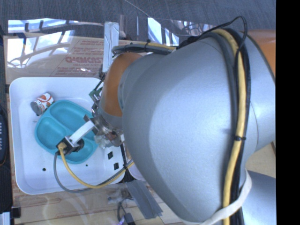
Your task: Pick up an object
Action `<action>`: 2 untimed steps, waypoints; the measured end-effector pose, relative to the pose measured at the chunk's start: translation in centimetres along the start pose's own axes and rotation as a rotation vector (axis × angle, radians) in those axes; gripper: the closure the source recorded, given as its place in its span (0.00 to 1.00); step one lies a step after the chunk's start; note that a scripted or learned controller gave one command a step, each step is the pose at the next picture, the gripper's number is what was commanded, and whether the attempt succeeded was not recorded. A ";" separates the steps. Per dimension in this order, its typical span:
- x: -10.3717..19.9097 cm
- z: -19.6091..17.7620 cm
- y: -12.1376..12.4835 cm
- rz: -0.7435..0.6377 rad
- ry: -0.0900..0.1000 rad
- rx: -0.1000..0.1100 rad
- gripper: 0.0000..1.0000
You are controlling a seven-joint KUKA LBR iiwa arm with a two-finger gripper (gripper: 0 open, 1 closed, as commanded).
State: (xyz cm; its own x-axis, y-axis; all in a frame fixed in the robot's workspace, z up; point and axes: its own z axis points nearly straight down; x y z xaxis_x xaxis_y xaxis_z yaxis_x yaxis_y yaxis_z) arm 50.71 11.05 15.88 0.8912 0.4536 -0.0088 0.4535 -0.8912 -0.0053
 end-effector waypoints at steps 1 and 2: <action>3.8 -0.4 -4.3 -0.165 0.005 -0.003 1.00; 9.4 0.0 -6.3 -0.058 0.005 -0.004 1.00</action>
State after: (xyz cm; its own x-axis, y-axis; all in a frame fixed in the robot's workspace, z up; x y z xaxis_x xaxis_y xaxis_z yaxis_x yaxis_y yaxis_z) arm 56.24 20.88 15.83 0.8633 0.5046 -0.0031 0.5046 -0.8634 -0.0017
